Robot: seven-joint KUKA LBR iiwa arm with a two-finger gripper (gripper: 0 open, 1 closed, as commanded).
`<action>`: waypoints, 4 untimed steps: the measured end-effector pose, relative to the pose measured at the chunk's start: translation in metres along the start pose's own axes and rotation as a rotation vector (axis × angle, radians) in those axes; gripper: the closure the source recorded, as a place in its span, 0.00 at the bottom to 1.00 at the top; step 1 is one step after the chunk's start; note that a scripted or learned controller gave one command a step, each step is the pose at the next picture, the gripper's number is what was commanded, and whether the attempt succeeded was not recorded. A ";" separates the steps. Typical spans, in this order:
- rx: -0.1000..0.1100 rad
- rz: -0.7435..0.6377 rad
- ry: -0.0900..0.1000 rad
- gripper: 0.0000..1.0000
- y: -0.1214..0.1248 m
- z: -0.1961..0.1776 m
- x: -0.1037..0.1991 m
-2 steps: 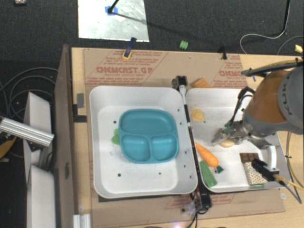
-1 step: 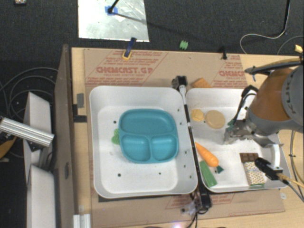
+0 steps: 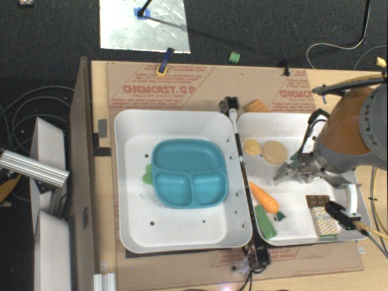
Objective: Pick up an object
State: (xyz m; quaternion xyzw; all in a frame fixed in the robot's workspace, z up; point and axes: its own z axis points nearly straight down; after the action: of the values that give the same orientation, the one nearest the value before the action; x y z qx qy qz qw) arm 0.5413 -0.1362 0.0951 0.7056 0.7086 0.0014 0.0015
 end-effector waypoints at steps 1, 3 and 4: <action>-0.002 -0.006 0.000 0.00 0.058 0.011 0.043; 0.003 -0.001 -0.001 0.00 0.119 0.011 0.051; 0.001 -0.002 0.000 0.00 0.128 0.010 0.051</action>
State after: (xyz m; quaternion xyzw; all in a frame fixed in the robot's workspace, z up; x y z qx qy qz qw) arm 0.6696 -0.0848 0.0854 0.7050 0.7092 0.0011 0.0013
